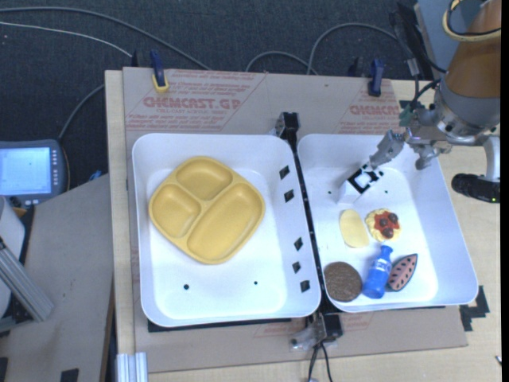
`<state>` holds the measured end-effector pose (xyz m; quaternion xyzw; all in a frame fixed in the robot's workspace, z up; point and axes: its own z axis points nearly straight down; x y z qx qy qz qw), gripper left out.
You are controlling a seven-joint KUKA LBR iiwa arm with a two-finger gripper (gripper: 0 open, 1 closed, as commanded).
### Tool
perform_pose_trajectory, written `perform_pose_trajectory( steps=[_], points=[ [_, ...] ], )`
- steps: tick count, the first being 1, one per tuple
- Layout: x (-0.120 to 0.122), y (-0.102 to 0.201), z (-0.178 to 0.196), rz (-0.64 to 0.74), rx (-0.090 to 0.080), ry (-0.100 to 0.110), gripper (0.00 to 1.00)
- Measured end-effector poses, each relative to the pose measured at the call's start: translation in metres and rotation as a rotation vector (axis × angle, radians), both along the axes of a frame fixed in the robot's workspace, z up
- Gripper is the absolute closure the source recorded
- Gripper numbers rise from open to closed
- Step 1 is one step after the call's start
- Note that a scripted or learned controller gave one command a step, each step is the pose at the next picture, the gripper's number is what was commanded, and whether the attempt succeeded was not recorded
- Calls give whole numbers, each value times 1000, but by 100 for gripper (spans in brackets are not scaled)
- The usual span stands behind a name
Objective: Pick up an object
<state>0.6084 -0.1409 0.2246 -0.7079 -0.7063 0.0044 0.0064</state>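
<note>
Left bin (159,293), yellow tray (207,209), right bin (445,237), toys (374,249)

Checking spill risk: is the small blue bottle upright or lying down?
Lying down: the small blue bottle rests on its side on the right white bin's floor.

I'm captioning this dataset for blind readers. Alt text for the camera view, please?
A robot gripper hovers in the right white bin above toy food and a blue bottle. The left white bin holds a yellow divided plate.
</note>
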Motion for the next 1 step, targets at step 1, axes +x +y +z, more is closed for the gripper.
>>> perform_pose_trajectory(
  steps=[1],
  points=[
    [3,0,8,3,-2,-14,0]
  ],
)
